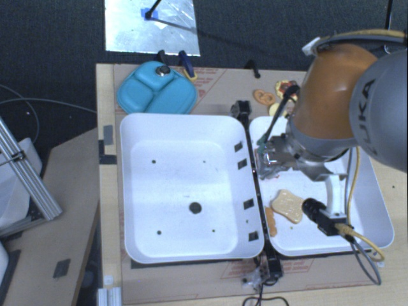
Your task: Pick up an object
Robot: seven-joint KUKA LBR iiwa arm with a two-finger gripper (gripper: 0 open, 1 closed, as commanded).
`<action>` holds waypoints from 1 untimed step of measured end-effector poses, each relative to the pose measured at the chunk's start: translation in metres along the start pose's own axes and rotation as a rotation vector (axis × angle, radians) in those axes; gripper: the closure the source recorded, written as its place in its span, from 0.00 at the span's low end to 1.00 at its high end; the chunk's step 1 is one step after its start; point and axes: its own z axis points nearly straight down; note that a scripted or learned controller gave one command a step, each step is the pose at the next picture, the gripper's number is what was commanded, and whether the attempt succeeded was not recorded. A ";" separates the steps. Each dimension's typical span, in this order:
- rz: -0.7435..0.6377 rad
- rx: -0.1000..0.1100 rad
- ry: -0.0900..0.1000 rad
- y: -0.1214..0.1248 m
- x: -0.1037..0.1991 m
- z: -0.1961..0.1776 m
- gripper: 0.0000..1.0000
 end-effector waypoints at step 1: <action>0.003 -0.011 0.001 -0.001 0.012 -0.125 1.00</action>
